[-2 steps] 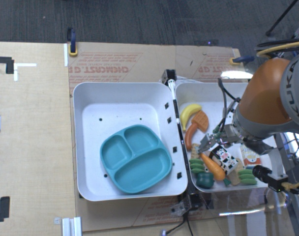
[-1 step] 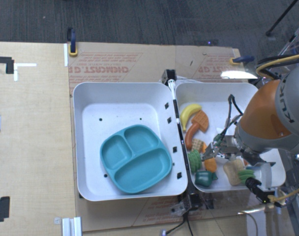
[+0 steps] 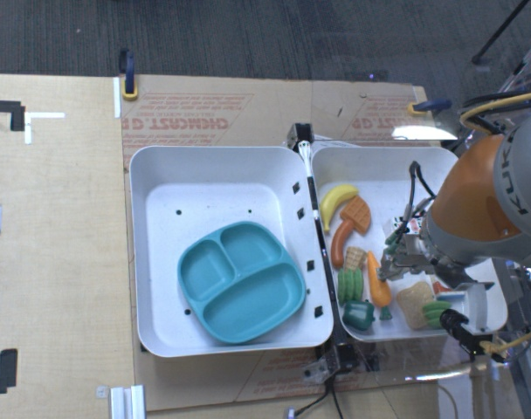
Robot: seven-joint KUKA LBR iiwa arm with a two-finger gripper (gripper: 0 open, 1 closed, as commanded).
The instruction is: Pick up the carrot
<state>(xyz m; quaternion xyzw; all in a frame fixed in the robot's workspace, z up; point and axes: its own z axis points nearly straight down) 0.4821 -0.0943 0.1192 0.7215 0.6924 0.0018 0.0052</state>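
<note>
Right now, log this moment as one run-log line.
gripper: low in right bin, beside carrot | carrot: lying in bin among toy food, not held | left bin: blue tray

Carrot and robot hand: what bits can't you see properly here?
- Carrot: the gripper covers its upper end in the camera view.
- Gripper fingers: too small and dark to tell open from shut, or whether they touch the carrot.
- Arm: cut off by the right edge.
- Green toy: partly under the arm.
</note>
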